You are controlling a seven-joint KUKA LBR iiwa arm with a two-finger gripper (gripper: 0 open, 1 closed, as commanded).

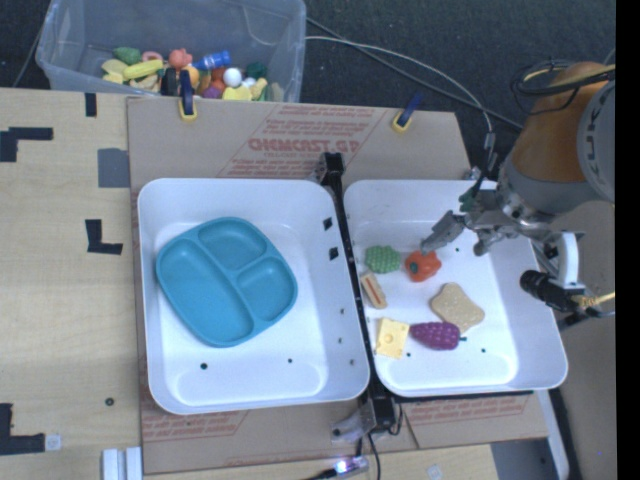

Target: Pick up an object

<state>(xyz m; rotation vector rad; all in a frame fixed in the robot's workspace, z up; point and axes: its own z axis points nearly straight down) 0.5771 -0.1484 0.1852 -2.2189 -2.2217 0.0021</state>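
The right bin (520,368) holds several toy foods: a green leafy piece (382,259), a red pepper (422,264), a small hot dog (373,291), a bread slice (457,307), a yellow cheese wedge (391,337) and purple grapes (435,335). My gripper (462,240) hovers over the upper middle of this bin, up and to the right of the red pepper. Its fingers are spread open with nothing between them. One fingertip (438,236) points toward the pepper.
In the left bin (160,368) lies a blue divided plate (226,279). Behind the bins at the top left stands a clear tub of toys (170,43). A black divider (345,258) separates the bins. A cable runs across the top right.
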